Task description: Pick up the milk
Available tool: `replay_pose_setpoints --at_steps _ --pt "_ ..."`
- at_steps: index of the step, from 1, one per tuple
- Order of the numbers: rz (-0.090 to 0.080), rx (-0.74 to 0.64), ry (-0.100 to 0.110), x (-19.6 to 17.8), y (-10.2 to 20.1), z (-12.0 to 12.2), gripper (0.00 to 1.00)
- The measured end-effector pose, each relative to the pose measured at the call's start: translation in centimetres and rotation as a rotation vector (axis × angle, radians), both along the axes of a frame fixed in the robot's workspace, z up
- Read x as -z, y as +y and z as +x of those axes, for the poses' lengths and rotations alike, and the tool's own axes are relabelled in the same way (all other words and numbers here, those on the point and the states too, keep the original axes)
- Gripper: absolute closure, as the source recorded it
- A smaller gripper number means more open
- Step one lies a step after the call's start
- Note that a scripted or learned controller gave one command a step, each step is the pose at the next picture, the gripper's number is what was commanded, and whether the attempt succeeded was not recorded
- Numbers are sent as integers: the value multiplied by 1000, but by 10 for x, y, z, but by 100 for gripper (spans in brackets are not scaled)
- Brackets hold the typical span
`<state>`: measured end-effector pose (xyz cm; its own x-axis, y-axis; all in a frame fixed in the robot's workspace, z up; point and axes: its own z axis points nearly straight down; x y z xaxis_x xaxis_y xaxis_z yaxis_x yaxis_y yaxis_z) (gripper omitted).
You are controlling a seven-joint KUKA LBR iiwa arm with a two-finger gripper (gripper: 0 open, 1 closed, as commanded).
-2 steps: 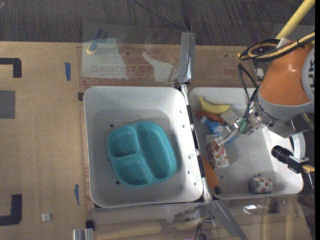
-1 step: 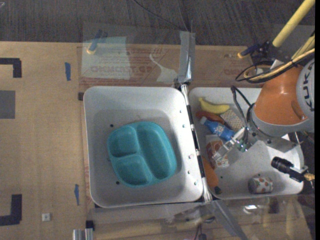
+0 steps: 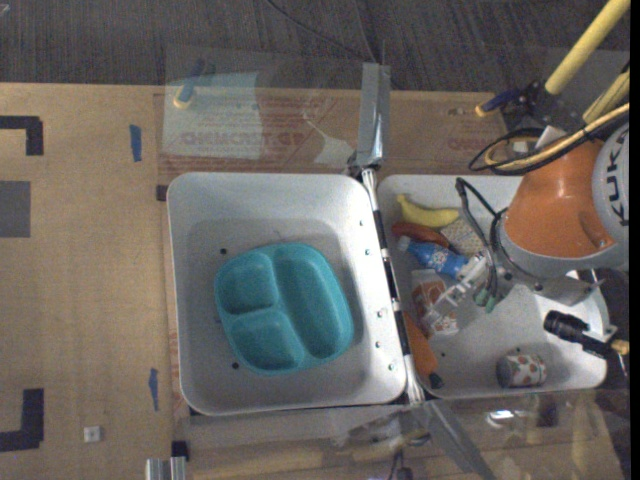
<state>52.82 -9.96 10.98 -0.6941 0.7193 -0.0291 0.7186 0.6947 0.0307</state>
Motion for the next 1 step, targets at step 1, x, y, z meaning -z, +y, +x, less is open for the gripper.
replay_pose_setpoints --at_steps 1 --pt "17 364 11 2 -6 35 0"
